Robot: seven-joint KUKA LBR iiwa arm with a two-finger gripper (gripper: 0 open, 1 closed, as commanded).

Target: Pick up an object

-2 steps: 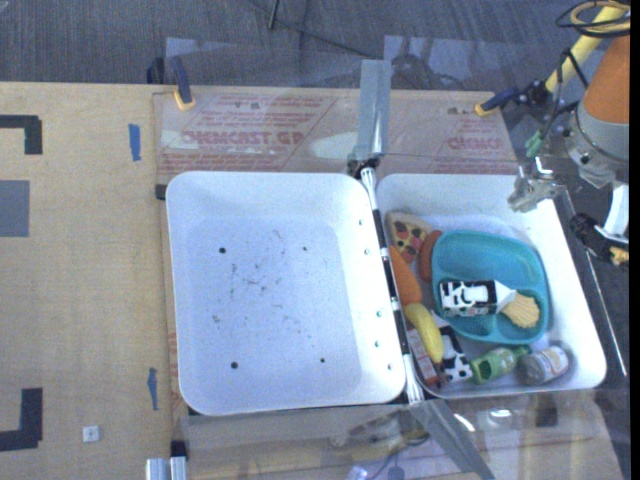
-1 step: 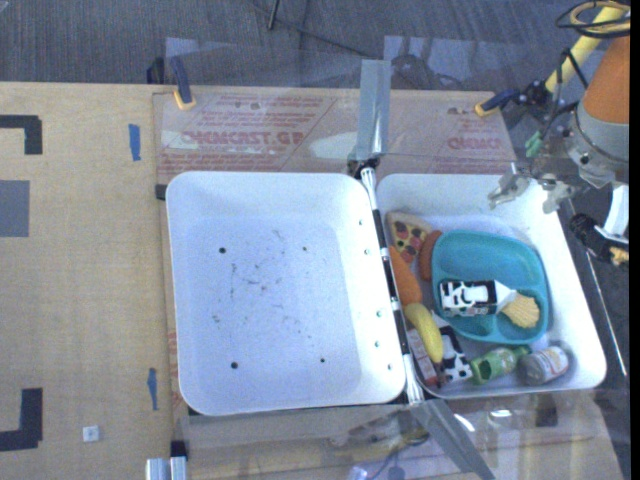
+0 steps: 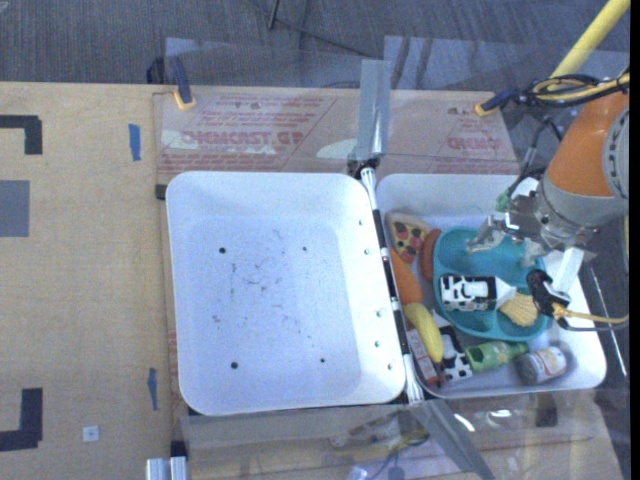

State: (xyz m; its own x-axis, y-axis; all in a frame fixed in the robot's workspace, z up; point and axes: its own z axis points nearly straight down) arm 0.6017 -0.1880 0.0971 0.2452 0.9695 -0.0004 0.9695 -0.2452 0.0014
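The right bin (image 3: 590, 363) holds a pile of small objects. A teal bowl-shaped toy (image 3: 480, 268) lies in the middle, with a black-and-white cow-patterned block (image 3: 467, 290) on it. A pizza slice toy (image 3: 404, 235), an orange carrot-like piece (image 3: 406, 279) and a yellow banana (image 3: 426, 332) lie along the left wall. A yellow tuft (image 3: 518, 312), a green bottle (image 3: 493, 354) and a grey jar (image 3: 542, 365) sit near the front. My gripper (image 3: 512, 230) hangs over the teal toy's far right rim, low in the bin. Nothing shows between its fingers.
The left bin (image 3: 185, 268) stands beside the right one, sharing a divider edge. Cardboard sheets lie behind both bins. A yellow cable and black cables trail from the arm at the right. A metal post rises at the back between the bins.
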